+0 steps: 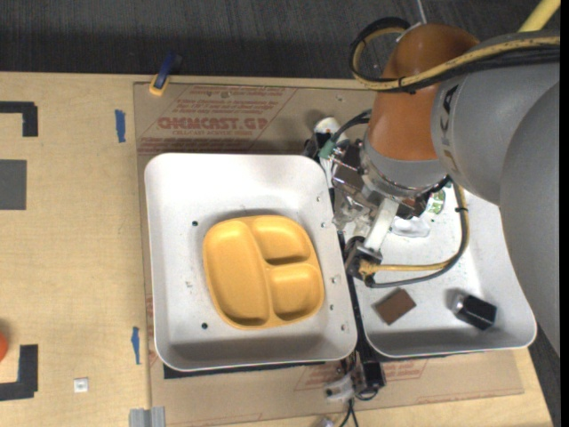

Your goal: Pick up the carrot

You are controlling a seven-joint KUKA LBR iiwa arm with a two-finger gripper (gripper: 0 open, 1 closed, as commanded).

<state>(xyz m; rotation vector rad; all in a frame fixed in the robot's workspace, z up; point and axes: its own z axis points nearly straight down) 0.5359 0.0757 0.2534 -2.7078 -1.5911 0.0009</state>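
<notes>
My gripper (357, 219) hangs low over the left side of the right white bin (498, 265), close to the wall shared with the left bin. The wrist and the orange band above it hide the bin floor beneath them. A small green and white bit (435, 205) peeks out from under the right side of the wrist; I cannot tell what it belongs to.
A yellow divided plate (262, 269) lies in the middle of the left white bin (178, 194). A flat brown square (394, 305) and a small black block (476, 311) rest near the right bin's front. A red-orange thing (3, 347) shows at the far left edge of the bench.
</notes>
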